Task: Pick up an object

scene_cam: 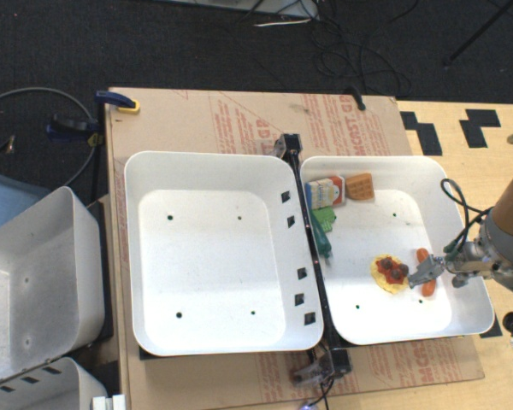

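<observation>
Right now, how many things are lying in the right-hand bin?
5: a small carton and tan block at the far wall, a green item along the left wall, a yellow-red toy and orange piece mid-bin.

I see in the right bin (462,319) a yellow-red toy (389,272), orange piece (425,272), green item (323,230) (left wall), white carton (325,192), tan block (360,187).
</observation>
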Controlling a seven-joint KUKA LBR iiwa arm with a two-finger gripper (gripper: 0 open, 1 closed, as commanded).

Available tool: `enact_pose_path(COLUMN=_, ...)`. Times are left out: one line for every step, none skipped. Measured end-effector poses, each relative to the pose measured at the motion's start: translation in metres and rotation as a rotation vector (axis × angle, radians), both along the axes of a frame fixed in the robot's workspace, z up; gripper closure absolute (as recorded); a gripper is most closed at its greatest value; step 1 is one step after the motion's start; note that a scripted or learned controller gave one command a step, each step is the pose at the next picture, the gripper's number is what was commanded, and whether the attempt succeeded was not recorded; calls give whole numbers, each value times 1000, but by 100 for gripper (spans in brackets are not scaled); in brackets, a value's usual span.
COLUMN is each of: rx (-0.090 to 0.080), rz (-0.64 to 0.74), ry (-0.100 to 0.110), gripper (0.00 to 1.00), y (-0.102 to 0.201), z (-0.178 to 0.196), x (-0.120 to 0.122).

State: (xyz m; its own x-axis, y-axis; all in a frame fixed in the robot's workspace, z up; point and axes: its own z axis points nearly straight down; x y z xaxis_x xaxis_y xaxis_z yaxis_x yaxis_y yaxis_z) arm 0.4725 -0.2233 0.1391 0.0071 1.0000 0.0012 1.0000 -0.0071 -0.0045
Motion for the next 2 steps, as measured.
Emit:
enact_pose_path(rx=-3, rz=13, ry=-9, gripper=0, y=2, z=-27, x=75)
enact_pose_path(rx=-6, rz=0, ry=-24, gripper=0, y=0, z=-40, x=9)
